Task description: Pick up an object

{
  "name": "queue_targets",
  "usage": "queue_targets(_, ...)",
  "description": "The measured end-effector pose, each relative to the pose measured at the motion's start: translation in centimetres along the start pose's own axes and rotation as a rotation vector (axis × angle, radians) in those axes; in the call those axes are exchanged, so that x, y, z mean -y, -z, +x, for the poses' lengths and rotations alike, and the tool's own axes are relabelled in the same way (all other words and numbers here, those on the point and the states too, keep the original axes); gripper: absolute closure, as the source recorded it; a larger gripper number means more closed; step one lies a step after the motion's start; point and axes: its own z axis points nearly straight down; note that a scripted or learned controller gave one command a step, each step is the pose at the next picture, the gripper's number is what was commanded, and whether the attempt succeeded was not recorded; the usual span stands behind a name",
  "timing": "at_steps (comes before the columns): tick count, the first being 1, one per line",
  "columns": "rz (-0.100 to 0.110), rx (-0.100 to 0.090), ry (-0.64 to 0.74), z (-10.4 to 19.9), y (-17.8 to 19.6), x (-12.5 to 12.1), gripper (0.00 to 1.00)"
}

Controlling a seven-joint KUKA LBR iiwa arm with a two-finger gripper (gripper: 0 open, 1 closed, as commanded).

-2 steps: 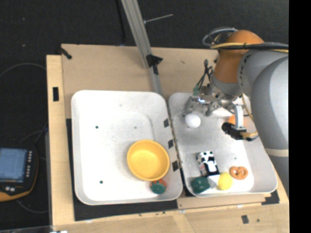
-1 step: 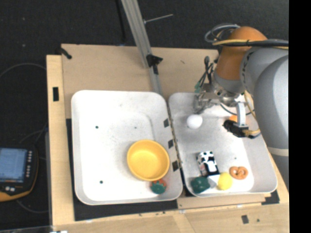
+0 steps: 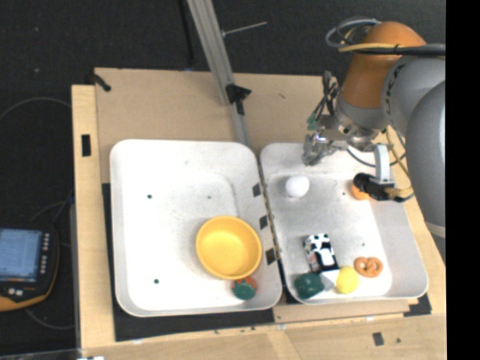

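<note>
The likeliest pick is the white ball (image 3: 297, 187), a smooth, matte sphere lying on the bare floor in the upper part of the right bin (image 3: 390, 235), with nothing touching it. The pincer (image 3: 315, 150) hangs just above and to the right of it, near that bin's far wall. It is too small and dark against the plastic to tell whether it is apart or together, and nothing shows gripped in it. By that reading the task is at the approach: no object is lifted, and the descent, the closing and the raise are all left to do. Along the same bin's near edge sits a cluster: a blocky black-and-white toy (image 3: 319, 251), a dark green lump (image 3: 308, 284) just below it, a rounded yellow piece (image 3: 346, 280) touching the green one, and a pretzel-shaped orange-brown piece (image 3: 368, 266) beside the yellow one. The left bin (image 3: 165, 178), shallow, white and speckled, holds a glossy yellow bowl (image 3: 229, 246), upright and open, with a small green-and-red piece (image 3: 244, 288) at its near rim. Both bins rest on a pale brown, board-like tabletop (image 3: 150, 111), and the grey arm (image 3: 375, 73) with its orange band reaches in from the right.
</note>
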Motion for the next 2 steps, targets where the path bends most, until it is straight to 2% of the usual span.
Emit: queue_targets(2, -0.001, 0.001, 0.000, -0.5, 9.2, 0.2, 1.00)
